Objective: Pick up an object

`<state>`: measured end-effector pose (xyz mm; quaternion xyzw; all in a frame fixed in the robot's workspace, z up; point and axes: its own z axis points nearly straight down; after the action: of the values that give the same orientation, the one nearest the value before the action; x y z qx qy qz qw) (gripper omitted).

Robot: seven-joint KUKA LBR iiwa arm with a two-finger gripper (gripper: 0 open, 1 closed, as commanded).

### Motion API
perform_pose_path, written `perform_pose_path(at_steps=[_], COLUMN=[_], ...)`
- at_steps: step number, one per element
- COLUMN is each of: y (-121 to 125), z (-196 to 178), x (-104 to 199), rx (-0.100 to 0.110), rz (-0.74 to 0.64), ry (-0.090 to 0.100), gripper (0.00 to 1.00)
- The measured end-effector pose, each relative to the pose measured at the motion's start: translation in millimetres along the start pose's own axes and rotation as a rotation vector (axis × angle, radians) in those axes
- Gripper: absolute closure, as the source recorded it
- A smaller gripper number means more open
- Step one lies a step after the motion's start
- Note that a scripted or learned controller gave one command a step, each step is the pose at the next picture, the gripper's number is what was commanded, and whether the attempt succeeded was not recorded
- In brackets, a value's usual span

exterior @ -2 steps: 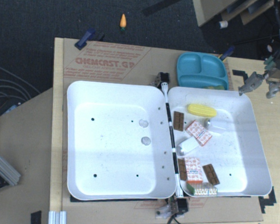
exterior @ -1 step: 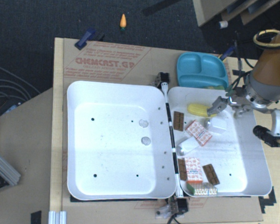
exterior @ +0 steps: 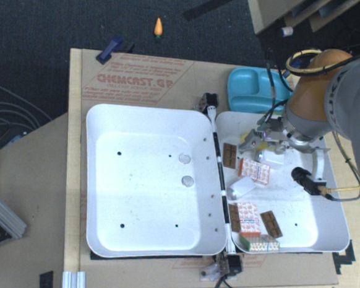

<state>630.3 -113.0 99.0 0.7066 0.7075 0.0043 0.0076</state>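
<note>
The right bin [exterior: 322, 229] holds several small items. A brown bar [exterior: 229, 155] lies by its left wall. A red-and-white packet [exterior: 254, 171] sits beside it, with a white packet [exterior: 241, 188] just below. Nearer the front lie a red-and-white box [exterior: 247, 216], a second brown bar [exterior: 272, 223] and a colourful pack [exterior: 259, 244]. My gripper [exterior: 267, 144] hangs low over the bin's far part, just above the red-and-white packet. The arm's grey body and orange band come in from the right. Nothing shows between the gripper's tips.
The left bin [exterior: 104, 165] holds two small round discs [exterior: 184, 158] [exterior: 187, 181]. A teal tray [exterior: 252, 90] rests behind the right bin. On the dark floor beyond the bench lie a blue object [exterior: 108, 50] and an orange bit [exterior: 158, 27].
</note>
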Motion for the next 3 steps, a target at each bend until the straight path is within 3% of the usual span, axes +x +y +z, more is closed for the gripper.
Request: perform_pose_path(at_steps=[1, 2, 3], y=[1, 1, -19], z=[-11, -11, 14], x=[-2, -2, 19], rx=[-0.004, -0.003, 0.018], rz=[0.0, 0.001, 0.001], ry=[-0.005, -0.004, 0.005], gripper=[1.0, 0.0, 0.0])
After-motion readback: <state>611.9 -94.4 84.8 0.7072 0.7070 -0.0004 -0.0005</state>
